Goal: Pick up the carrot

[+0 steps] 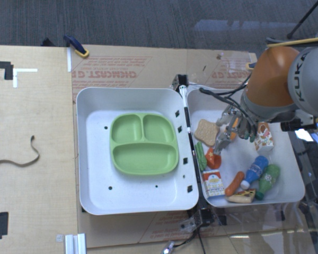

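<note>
Two shallow white bins sit side by side on my tabletop, smooth plastic with rounded corners. The left bin holds a matte green plate, moulded into three compartments. The right bin carries a clutter of small toy foods, and my pincer hangs low over its left half, just beside a speckled tan slice of bread. Whether my pincer is open or closed I cannot tell; nothing can be made out in its grip. What I take for the carrot lies near the front of the right bin: a short, smooth orange-red stick, rounded at the ends, tilted on a diagonal, apart from my pincer. It rests between a small white carton and a blue bottle, with a green bottle-shaped piece further right and a tan wedge just in front of it. Flat brown cardboard lies under both bins.
</note>
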`<act>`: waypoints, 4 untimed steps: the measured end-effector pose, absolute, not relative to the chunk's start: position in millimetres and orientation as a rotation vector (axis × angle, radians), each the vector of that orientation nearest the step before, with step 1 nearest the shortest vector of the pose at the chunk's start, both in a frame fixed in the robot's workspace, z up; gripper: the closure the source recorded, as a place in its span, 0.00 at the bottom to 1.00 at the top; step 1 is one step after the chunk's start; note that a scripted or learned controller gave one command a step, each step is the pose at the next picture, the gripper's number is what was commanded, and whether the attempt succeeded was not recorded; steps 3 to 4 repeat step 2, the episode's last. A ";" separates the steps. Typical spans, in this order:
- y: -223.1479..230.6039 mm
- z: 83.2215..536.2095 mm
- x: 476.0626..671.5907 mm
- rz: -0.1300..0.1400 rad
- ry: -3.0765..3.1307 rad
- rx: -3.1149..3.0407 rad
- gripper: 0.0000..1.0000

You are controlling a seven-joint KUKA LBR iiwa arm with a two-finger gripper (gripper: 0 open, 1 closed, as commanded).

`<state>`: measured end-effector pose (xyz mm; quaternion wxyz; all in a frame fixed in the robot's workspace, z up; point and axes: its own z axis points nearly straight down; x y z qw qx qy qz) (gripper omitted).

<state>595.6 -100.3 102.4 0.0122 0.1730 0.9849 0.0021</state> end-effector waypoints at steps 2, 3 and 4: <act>-57.5 192.1 597.3 -0.001 2.910 1.176 1.00; -57.5 192.1 597.3 -0.001 2.910 1.176 1.00; -57.5 192.1 597.3 -0.001 2.910 1.176 1.00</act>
